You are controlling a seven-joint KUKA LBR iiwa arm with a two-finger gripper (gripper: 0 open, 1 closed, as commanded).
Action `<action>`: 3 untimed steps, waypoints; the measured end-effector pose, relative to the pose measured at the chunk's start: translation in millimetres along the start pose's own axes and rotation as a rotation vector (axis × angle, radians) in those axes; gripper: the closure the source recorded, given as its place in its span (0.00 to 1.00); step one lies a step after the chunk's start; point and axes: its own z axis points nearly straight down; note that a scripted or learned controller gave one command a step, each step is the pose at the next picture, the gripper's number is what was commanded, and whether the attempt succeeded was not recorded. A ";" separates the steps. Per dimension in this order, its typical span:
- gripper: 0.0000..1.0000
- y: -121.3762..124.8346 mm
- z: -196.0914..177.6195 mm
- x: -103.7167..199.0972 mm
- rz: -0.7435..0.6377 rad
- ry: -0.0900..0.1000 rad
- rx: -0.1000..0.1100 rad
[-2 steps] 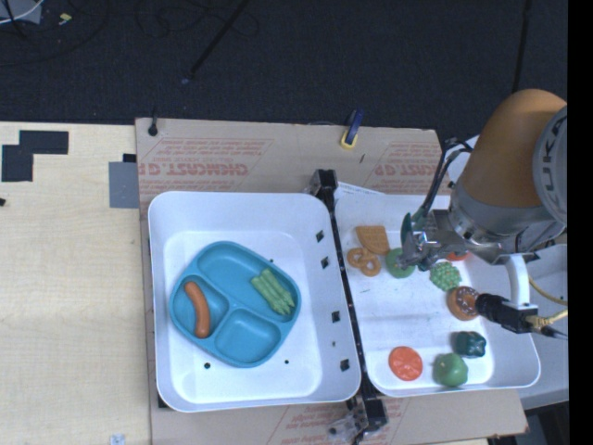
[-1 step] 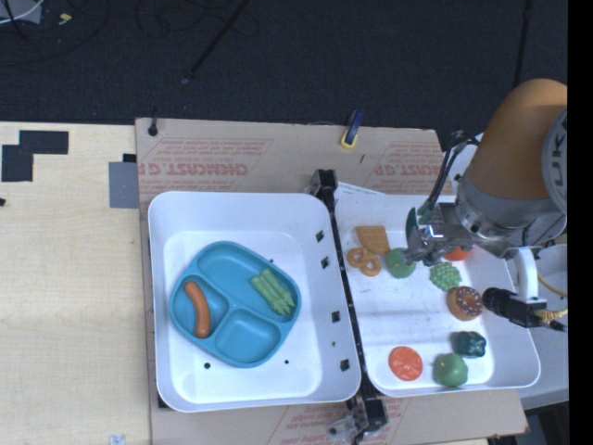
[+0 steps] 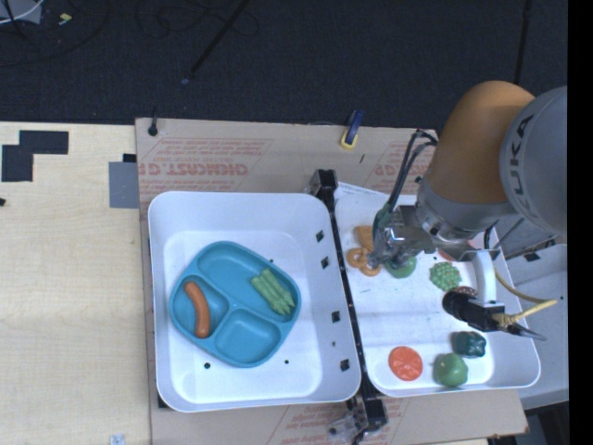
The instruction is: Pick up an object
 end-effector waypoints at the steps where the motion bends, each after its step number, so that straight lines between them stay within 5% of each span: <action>1: 1.00 -12.3 -11.0 49.3 -0.001 0.000 0.000; 3: 1.00 -26.3 2.8 150.6 0.000 -0.001 0.002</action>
